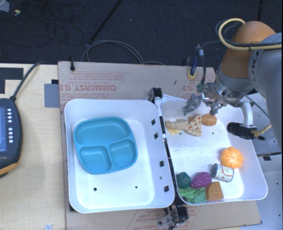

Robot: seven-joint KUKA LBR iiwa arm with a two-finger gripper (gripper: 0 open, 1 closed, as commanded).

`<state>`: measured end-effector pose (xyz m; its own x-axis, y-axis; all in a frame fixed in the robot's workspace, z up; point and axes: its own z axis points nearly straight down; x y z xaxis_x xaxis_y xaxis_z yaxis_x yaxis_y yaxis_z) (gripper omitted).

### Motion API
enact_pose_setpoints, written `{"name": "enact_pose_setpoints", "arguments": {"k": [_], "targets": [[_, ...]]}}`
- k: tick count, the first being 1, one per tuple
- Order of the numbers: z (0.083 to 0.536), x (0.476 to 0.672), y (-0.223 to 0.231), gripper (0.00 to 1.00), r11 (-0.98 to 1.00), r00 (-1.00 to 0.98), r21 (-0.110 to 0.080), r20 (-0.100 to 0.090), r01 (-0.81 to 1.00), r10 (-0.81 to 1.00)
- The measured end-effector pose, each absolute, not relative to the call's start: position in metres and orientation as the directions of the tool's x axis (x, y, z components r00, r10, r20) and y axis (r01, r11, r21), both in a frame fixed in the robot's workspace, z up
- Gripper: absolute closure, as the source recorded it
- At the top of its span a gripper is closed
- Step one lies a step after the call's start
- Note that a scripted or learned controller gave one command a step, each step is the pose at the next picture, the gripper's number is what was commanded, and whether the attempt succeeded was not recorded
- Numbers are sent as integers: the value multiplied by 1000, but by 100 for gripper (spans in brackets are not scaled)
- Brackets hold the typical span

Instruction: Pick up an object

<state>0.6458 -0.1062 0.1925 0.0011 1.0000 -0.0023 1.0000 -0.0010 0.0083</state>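
Several toy foods are scattered in the right bin (256, 188): a pizza slice (194, 125) and bun (208, 120) lie just below the gripper (202, 104), whose fingers are spread around nothing. A blue divided plate (104, 144) is set in the left bin (79, 195) on the cardboard-covered bench (108, 83).

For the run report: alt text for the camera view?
The end effector hovers open above a pizza slice in the right bin, which also holds an orange and other toy food. The left bin holds a blue divided tray.
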Motion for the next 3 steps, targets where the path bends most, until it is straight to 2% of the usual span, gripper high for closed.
{"name": "enact_pose_setpoints", "arguments": {"k": [1, 2, 3], "targets": [[86, 645, -147, 0, -4, 4, 4, -1, 1000, 1000], [87, 643, -100, 0, 2, -2, -4, 1, 1000, 1000], [87, 566, -93, 0, -1, 1, -10, 3, 1000, 1000]]}}
